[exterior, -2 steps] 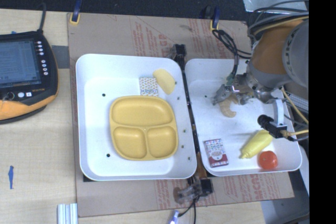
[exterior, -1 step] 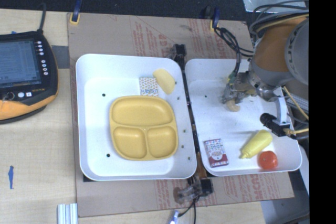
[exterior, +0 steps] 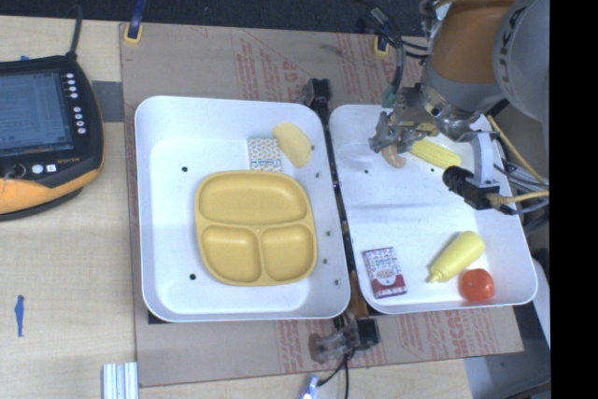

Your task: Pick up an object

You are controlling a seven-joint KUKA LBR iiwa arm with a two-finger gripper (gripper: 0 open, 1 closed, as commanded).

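Corn cob [exterior: 434, 152] lies slanting down-right beside the end effector [exterior: 391, 145], whose grip is unclear.

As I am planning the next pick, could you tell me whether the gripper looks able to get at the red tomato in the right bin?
Probably yes. The tomato lies uncovered in the right bin's near corner; only the yellow bottle sits beside it. The gripper is at the bin's far end, nothing lying between.

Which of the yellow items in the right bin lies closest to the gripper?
The corn cob, right beside the gripper at the bin's far end. The yellow squeeze bottle lies farther off, by the tomato.
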